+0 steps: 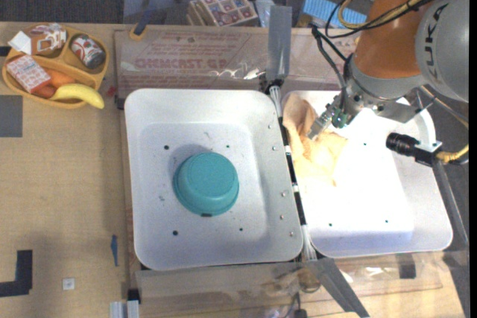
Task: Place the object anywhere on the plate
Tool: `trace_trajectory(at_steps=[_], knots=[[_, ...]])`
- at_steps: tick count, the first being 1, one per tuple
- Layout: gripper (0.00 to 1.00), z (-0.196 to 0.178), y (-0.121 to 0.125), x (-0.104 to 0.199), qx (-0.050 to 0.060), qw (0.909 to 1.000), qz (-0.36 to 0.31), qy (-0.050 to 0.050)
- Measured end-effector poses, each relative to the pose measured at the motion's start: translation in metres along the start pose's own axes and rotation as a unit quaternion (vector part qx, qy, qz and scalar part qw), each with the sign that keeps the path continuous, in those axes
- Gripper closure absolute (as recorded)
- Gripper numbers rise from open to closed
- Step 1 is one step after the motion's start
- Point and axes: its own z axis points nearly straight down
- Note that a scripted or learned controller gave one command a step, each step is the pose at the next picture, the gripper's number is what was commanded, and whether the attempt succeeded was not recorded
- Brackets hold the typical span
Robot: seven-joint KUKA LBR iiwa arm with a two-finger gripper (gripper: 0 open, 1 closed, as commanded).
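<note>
Camera view: end effector (322,126) tip blurs against glare-washed right bin (387,227).

A teal plate (206,183) lies upside down in the left bin (149,115). The gripper (322,126) hangs low over the right bin (387,227), just above a crumpled tan cloth (317,149) at that bin's left side. A yellow tray (52,97) with a banana (80,93) sits far left.

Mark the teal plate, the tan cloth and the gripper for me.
teal plate (206,183): camera view, centre of its top.
tan cloth (322,153): camera view, middle of the crumpled fabric.
gripper (322,126): camera view, at its fingertips.
</note>
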Motion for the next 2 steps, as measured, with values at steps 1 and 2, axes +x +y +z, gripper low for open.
trace_trajectory(at_steps=[1, 2], knots=[[1.0, -0.04, 0.0, -0.002, 0.0, 1.0, 0.0, 0.0], [1.0, -0.032, 0.013, 0.043, 0.0, 0.9802, -0.198, 0.0]])
